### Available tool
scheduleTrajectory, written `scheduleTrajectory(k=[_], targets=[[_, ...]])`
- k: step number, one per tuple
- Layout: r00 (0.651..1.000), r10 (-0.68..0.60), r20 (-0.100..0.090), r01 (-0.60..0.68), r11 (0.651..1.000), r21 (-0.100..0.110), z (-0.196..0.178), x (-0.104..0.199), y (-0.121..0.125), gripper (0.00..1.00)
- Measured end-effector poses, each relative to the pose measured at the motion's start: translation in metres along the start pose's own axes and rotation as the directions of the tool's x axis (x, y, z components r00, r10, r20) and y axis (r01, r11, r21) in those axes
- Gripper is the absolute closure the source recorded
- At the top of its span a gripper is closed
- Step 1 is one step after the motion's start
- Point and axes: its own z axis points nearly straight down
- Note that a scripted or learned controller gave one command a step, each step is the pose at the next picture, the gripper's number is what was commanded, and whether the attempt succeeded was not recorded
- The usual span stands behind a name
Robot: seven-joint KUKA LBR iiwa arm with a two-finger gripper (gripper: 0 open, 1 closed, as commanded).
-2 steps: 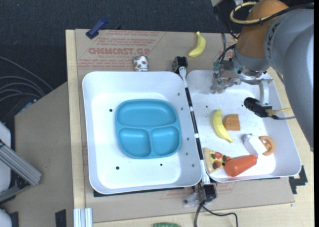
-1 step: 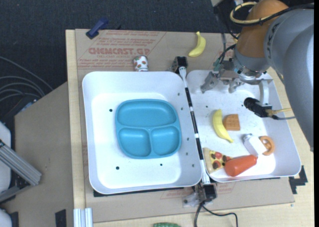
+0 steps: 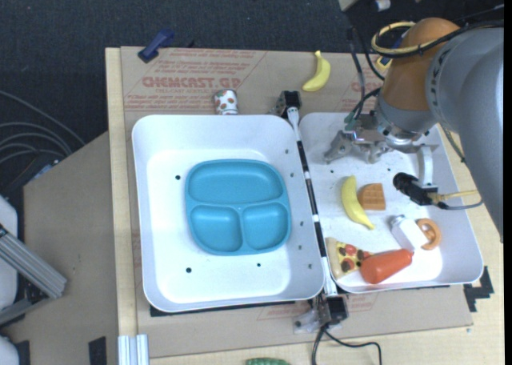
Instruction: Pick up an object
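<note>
While the gripper point(image 3: 352, 147) hangs over the right bin's point(image 3: 460, 255) far-left area, we cannot tell how its metal fingers stand.

We log in that bin: curved yellow banana point(image 3: 353, 202) mid-bin, tan waffle block point(image 3: 371, 196) touching it, glossy orange carrot point(image 3: 386, 265) and flat pizza slice point(image 3: 346, 256) at the near edge. Left bin point(image 3: 152, 219) carries a smooth blue three-compartment tray point(image 3: 237, 206).

Divided tray point(image 3: 237, 203) in left bin point(image 3: 152, 195)

Slanted overhead view of both bins point(image 3: 152, 195)
</note>
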Motion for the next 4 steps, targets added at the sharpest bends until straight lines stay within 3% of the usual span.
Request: scheduleTrajectory(k=[1,2,3,4], targets=[[1.0,0.0,0.0,0.0,1.0,-0.002,-0.011,0.0,0.001,1.0],[1.0,0.001,0.0,-0.001,1.0,-0.002,-0.011,0.0,0.001,0.0],[1.0,-0.002,0.001,0.002,1.0,-0.005,-0.001,-0.005,0.018,0.0],[1.0,-0.002,0.0,0.002,1.0,-0.002,-0.001,0.01,0.018,0.0]])
